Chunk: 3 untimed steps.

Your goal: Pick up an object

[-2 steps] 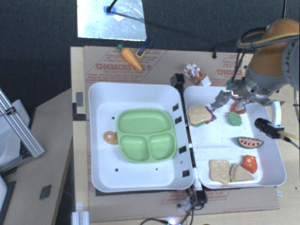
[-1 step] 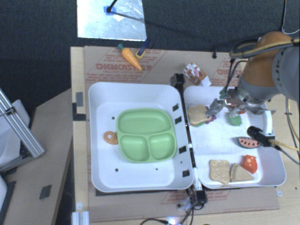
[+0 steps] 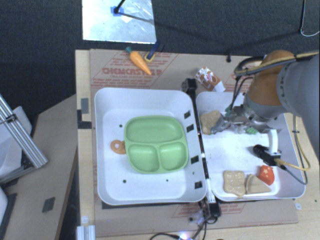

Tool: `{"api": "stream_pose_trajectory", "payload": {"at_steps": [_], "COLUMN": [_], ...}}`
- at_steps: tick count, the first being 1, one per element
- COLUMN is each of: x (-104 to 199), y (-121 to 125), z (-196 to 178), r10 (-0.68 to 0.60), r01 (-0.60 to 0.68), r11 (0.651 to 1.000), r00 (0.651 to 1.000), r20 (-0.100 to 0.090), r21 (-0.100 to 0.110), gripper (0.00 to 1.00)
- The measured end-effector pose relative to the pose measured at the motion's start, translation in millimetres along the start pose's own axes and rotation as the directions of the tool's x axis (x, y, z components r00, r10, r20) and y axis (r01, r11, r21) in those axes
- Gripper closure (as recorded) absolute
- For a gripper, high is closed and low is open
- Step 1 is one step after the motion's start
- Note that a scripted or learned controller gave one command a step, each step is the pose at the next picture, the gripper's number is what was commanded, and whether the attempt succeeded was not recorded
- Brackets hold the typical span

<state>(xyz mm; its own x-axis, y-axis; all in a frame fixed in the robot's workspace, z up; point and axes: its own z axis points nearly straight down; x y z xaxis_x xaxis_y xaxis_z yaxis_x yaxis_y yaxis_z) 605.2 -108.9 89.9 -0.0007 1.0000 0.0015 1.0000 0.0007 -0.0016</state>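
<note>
Over the right bin (image 3: 287, 134), the grey arm (image 3: 295, 91) with its orange band, gripper (image 3: 216, 127) low at the far-left corner, just beside a tan bread-like piece (image 3: 209, 119) — fingers' spread impossible to tell, nothing visibly held. Nearer in that bin: two toast slices (image 3: 234, 182) and a red tomato-like piece (image 3: 266, 174). In the left bin (image 3: 145, 96), a green divided plate (image 3: 154, 143) and a small pretzel ring (image 3: 118, 147). Beyond the bins on the bench — a toy carrot (image 3: 140, 62) and a small packet (image 3: 209, 78).

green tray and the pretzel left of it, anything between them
No, just bare white floor of the left bin between the green tray and the pretzel in the camera view.
</note>
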Motion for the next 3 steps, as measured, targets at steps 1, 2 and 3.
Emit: {"api": "stream_pose_trajectory", "payload": {"at_steps": [1, 2, 3], "x": [0.0, 0.0, 0.4], "y": [3.0, 4.0, 9.8], "z": [0.7, -9.8, -74.2], "r10": [0.000, 0.000, -0.003], "r01": [0.000, 0.000, 0.003], "r11": [1.000, 1.000, 1.000], "r00": [1.000, 1.000, 1.000], "r20": [0.000, 0.002, 0.003], "r21": [-0.007, -0.012, -0.010], "gripper": [0.00, 1.00, 1.00]}}
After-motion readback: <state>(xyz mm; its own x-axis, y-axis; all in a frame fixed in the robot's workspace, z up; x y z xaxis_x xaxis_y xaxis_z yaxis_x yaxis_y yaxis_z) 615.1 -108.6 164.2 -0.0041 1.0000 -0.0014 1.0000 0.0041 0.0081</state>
